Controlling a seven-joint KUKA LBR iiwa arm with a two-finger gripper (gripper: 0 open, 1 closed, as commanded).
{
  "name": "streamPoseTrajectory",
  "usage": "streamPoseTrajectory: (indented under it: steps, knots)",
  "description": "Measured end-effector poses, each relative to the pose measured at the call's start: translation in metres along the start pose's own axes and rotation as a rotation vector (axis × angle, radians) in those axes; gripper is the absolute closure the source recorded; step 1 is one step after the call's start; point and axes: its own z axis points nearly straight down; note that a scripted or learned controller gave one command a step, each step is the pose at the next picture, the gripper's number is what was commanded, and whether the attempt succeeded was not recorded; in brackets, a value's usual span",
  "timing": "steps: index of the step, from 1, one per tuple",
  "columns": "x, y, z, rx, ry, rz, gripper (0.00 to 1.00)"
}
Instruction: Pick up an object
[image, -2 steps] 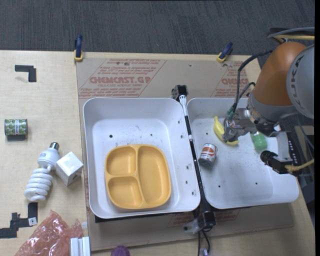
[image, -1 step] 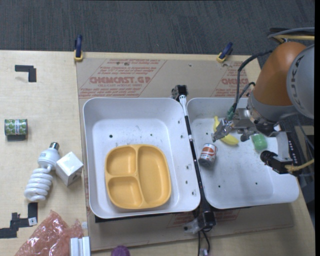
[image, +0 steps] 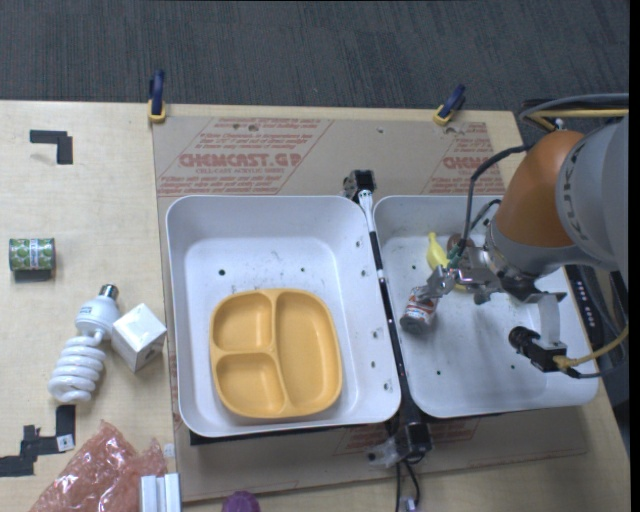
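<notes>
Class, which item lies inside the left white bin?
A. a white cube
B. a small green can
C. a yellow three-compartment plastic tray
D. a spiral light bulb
C: the yellow three-compartment plastic tray rests on the floor of the left white bin.

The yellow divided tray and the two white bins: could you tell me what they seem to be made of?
Yellow divided tray: likely moulded plastic, matte, judging by its uniform colour and soft rounded compartment ridges. Left bin and right bin: probably thin formed plastic, smooth and slightly glossy, with rounded corners and scuff marks.
</notes>
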Motion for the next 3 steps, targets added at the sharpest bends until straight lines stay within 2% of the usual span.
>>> streamPoseTrajectory:
  steps: [1,2,3]
  knots:
    - [0.006,-0.025,0.005,-0.035,-0.013,0.010,0.00]
    - [-0.001,-0.057,0.006,-0.032,-0.016,0.013,0.00]
    - [0.000,-0.057,-0.006,-0.022,-0.006,0.009,1.00]
